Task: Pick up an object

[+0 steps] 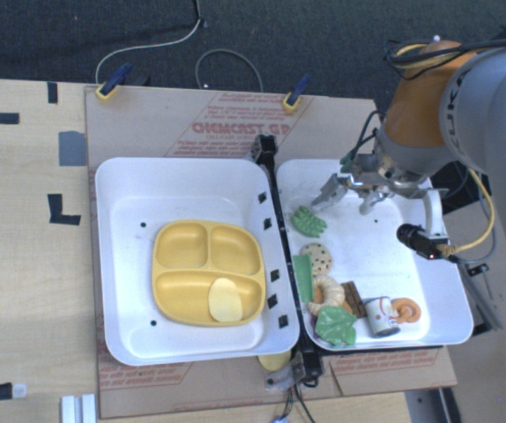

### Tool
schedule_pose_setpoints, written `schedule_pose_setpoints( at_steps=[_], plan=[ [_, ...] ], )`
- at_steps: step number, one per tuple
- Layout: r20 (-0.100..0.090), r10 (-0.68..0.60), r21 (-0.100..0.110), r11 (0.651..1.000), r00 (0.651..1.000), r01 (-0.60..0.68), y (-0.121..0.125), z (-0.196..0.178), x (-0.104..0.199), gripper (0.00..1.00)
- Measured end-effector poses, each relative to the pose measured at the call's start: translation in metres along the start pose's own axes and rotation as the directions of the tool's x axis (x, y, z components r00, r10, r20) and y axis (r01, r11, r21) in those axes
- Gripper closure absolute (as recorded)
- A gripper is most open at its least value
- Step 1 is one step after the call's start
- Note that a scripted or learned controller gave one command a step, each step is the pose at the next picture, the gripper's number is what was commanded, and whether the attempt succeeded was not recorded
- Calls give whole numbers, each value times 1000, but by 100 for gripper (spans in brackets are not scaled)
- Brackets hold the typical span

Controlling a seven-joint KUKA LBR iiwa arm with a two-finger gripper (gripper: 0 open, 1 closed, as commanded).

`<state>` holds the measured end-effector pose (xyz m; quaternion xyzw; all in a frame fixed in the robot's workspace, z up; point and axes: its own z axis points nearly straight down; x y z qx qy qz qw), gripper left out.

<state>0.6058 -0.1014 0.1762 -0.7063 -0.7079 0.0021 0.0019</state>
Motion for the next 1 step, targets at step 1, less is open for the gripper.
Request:
schedule_pose_setpoints(
  at_steps=[1],
  plan=[
    [2,-1,-6,1000,1000,1,3,96,8,0]
  ],
)
